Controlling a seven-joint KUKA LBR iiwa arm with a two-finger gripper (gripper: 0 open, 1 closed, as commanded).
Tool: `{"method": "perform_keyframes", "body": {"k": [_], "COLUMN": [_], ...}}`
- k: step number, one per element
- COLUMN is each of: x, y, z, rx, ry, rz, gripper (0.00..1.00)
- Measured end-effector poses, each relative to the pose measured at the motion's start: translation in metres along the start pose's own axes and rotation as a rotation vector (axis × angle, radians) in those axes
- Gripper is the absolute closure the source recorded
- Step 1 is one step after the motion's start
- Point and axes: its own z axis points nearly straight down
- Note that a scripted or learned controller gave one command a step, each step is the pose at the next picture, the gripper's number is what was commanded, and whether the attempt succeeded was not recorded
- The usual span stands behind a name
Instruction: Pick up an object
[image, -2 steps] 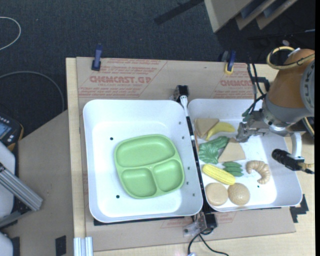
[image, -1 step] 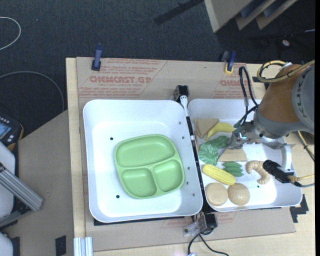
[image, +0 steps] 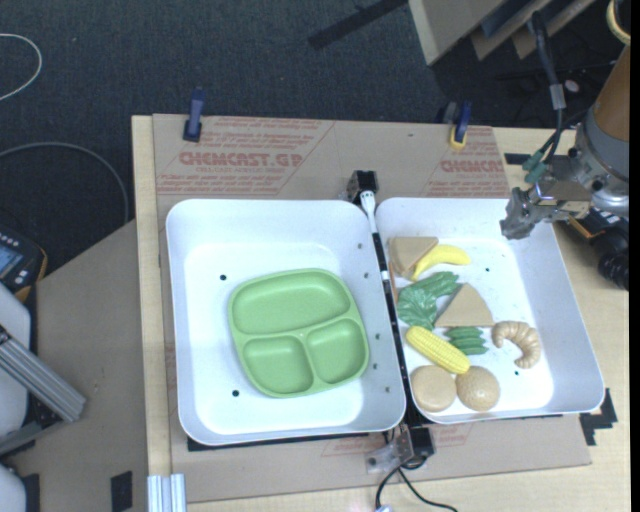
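Right bin: food crowds left half, banana to croissant, pieces touching; bare floor along right wall. Left bin: green tray fills centre, open margin around.

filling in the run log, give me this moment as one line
tool: over right white bin's far edge, holding nothing | yellow toy banana: in bin | green divided plate: left white bin

The bench carries 2 white bins side by side: left bin, right bin.
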Motion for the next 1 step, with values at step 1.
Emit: {"method": "perform_keyframes", "body": {"k": [1], "x": [0.0777], "y": [-0.0169], "z": [0.0147], "rx": [0.017], "ry": [0.003], "rz": [0.002], "gripper": [1.0]}}
